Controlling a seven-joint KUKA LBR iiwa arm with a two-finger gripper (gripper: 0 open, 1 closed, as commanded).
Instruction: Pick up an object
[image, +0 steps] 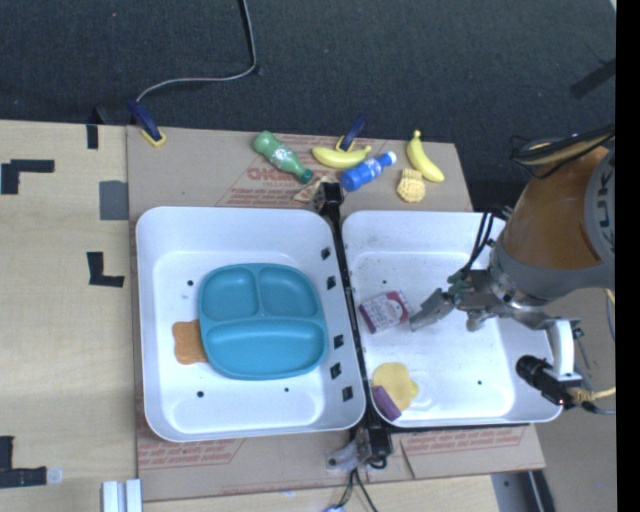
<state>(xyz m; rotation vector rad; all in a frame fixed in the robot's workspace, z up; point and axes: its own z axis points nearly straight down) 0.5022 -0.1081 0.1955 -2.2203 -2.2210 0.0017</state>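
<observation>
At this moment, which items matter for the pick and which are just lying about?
Job in hand:
claw
small pink packet beside it in the right bin
yellow-and-purple item, same bin

Lying about:
blue divided plate
orange piece
green bottle
blue bottle
two bananas
corn cob

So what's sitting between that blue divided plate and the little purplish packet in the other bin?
In the camera view, between the blue divided plate and the small purplish packet lie bare white bin floor and the black-clipped walls where both bins meet.

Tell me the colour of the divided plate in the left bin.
The divided plate is light blue, seen in the camera view.
</observation>
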